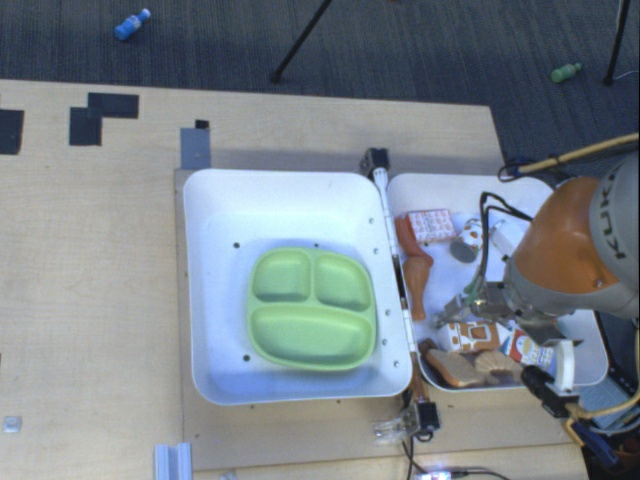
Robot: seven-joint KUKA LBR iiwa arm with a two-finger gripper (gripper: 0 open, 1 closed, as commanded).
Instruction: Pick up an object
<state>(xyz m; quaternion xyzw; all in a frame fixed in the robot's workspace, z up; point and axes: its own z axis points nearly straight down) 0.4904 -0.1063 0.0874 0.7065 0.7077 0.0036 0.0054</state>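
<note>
The right bin (pixel 455 184) holds several small things. A brown-orange toy food piece (pixel 414 264) lies along its left wall, with a pink and white box (pixel 432 224) behind it and a small grey round piece (pixel 463 249) beside that. At the bin's front lie bread slices (pixel 468 370), a small printed carton (pixel 474 337) and a white bottle with a red label (pixel 545 353). My gripper (pixel 470 306) hangs low over the middle of this bin, just above the carton. The arm's orange band (pixel 565 243) hides the bin's right half.
The left bin (pixel 200 268) holds a green divided plate (pixel 312 308). A black clamp (pixel 376 158) sits at the back where the two bins meet. Cables (pixel 415 423) lie at the bench's front edge, and tripod legs stand on the carpet behind.
</note>
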